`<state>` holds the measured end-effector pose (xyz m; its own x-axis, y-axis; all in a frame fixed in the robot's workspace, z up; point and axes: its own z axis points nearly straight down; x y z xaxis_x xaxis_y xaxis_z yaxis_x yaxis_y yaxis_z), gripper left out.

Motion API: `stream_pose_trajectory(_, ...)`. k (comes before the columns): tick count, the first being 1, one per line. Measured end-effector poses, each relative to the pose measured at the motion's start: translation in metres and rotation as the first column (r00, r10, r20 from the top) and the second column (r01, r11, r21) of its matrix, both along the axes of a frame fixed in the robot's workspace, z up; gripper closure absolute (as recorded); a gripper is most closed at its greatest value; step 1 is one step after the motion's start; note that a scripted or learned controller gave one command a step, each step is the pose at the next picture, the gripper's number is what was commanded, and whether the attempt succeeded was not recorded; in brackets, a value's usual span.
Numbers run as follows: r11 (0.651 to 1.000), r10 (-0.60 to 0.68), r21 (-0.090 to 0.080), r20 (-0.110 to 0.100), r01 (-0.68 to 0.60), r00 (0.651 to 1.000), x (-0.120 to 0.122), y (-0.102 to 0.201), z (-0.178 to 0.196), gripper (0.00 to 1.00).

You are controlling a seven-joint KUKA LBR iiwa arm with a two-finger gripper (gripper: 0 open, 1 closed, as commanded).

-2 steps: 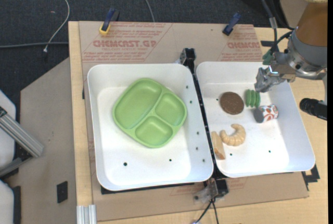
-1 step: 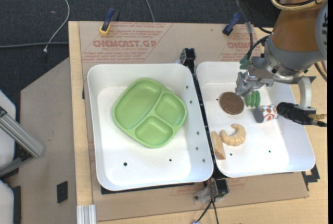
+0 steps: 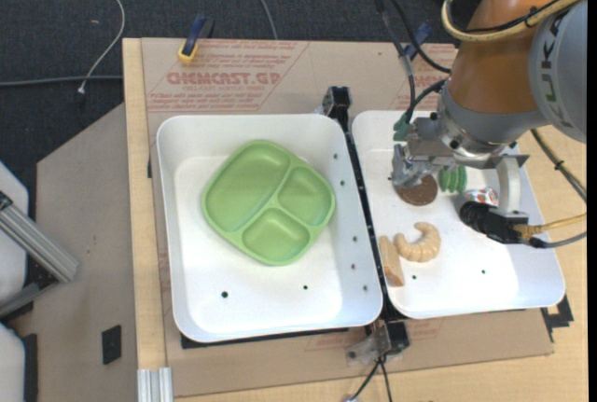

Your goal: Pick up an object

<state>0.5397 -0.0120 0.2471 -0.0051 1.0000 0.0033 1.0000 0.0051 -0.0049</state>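
Brown disc [image 3: 419, 193], a round flat piece that looked like toy food, lay in the right bin [image 3: 485, 286] near its far left part, and the gripper [image 3: 415, 171] hung directly over it, so low that its tip seemed to touch or nearly touch the disc's upper edge. Whether the gripper was spread or closed could not be told, since the wrist body hid the tip, and nothing could be seen held in it. Just beside the gripper on the arm's side sat a green ridged piece [image 3: 453, 178], with a small red and white item [image 3: 481, 197] a little further along. Nearer the camera, a pale curled piece shaped like a croissant [image 3: 420, 244] lay apart from the disc, and a tan wedge [image 3: 391, 262] rested against the bin's left wall. The left bin [image 3: 187, 204] held a green divided plate [image 3: 270, 201], well apart from the arm [image 3: 504, 46].

By my reading, the step in hand was the descent or the closing on the disc, with the lift not yet made. The next move called for a firm closure across the disc's width, then a straight rise clear of the green ridged piece, because a flat disc lying low on the bin floor offers little edge to catch and could easily slip
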Motion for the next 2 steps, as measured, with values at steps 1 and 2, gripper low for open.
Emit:
stream_pose_trajectory(1,1.0,0.0,-0.001,0.0,0.0,1.0,0.003,0.046,-0.008,1.0)
stream_pose_trajectory(2,1.0,0.001,0.0,0.001,-0.001,1.0,-0.004,0.097,-0.008,1.0)
